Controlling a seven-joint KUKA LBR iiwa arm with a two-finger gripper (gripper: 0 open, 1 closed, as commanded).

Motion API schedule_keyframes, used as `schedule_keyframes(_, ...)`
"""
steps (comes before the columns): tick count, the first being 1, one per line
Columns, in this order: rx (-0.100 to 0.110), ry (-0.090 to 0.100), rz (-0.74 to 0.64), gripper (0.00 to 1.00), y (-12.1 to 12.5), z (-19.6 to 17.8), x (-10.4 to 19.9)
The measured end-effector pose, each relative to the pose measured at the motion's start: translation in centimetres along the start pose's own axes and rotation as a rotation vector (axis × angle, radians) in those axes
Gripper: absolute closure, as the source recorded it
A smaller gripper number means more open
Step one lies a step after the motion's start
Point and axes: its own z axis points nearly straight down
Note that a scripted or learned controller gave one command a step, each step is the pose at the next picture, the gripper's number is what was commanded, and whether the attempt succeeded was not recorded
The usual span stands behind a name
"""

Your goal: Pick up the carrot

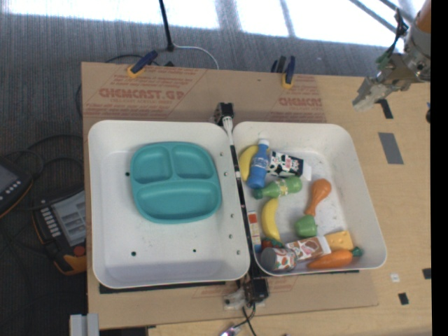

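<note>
Jaws [369,98] sit at the upper right of the camera view, above the bare tabletop [402,208] and outside both bins. Whether they are spread or pressed together cannot be told at this size; nothing is visible between them.

Two white bins sit side by side. The right bin [353,159] is below and to the left of the jaws; the left bin [112,208] is further left again.

Left bin count: one teal divided plate [175,182] with three compartments.

Right bin count:
- One carrot [330,260], orange, lying roughly level against the near wall, at the corner of the bin furthest below the jaws. Well apart from the jaws.
- Two bananas: one [270,218] near the bin's left side, one [245,161] higher up, partly under the bottle.
- One blue bottle with a white cap [259,164], tilted.
- One black-and-white cow-pattern carton [287,164], just right of the bottle.
- One orange drumstick-shaped toy [318,195], directly below the jaws in the frame, mid-bin.
- One green toy [283,187] between bottle and drumstick, exact kind unclear.
- One green pepper-like toy [306,225] below the drumstick.
- One yellow cheese wedge [340,240], just above the carrot, touching or nearly so.
- One printed carton [306,248], just left of the carrot.
- One grey rounded item [271,259] at the near left corner; kind unclear.

Two clamps [142,63] [286,71] hold the cardboard sheet [140,93] at the far edge.
</note>
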Motion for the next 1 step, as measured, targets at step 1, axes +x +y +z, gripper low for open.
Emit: schedule_keyframes(1, 0.003, 0.002, -0.229, 1.0, -0.08, 10.93, 0.07)
